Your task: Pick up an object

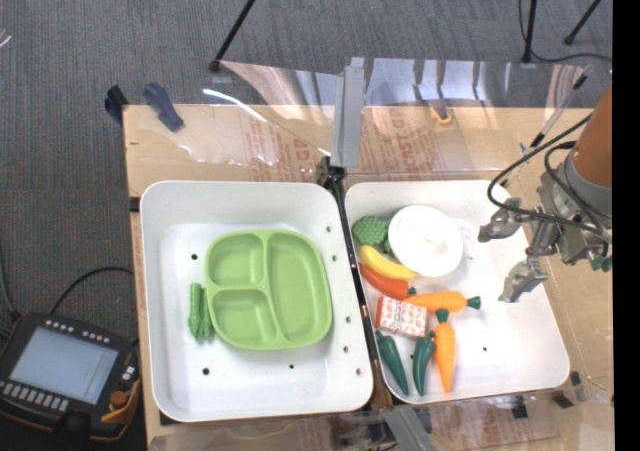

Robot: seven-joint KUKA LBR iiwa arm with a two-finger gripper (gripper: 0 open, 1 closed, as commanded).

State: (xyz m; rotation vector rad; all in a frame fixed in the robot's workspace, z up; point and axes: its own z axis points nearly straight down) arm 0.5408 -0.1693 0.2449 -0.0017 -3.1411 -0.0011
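The right bin (520,359) holds toy food along its left side: a white round plate (427,239), a green broccoli (371,231), a yellow banana (385,263), a red-orange pepper (388,285), two carrots (440,301) (444,354), a red and white packet (402,316) and dark green pods (392,364). My gripper (508,257) hangs over the right half of this bin, to the right of the plate and apart from it. Its fingers stand open with nothing between them.
The left bin (165,239) holds a green divided tray (268,289) and a green pea pod (199,311) beside it. A metal post (347,124) rises behind the wall between the bins. A teach pendant (65,369) lies on the floor at bottom left.
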